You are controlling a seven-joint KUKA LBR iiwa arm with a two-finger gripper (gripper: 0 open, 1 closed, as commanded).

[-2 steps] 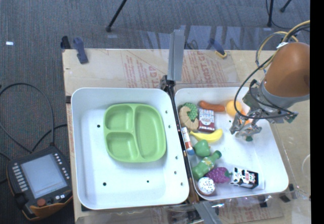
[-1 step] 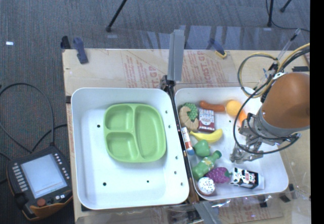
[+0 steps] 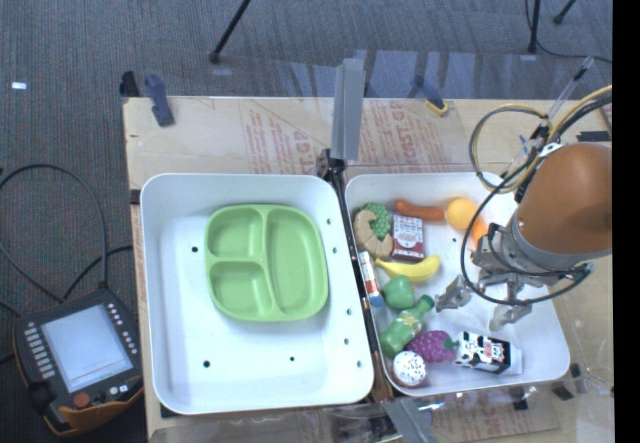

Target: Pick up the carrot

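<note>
The carrot (image 3: 420,212) is a short orange stick lying flat near the far edge of the right bin (image 3: 548,336), between a red box (image 3: 407,236) and a round orange fruit (image 3: 461,214). My gripper (image 3: 481,304) hangs below the orange wrist band over the middle of the right bin, nearer the camera than the carrot and to its right. Its fingers (image 3: 453,295) are spread open with nothing between them, over bare white bin floor. The arm's body hides the bin's right part.
Crowding the right bin's left side are a banana (image 3: 411,268), green pepper (image 3: 398,292), green bottle (image 3: 404,332), purple grapes (image 3: 432,343), a milk carton (image 3: 487,353) and a white ball (image 3: 408,367). The left bin (image 3: 175,331) holds a green divided plate (image 3: 267,261).
</note>
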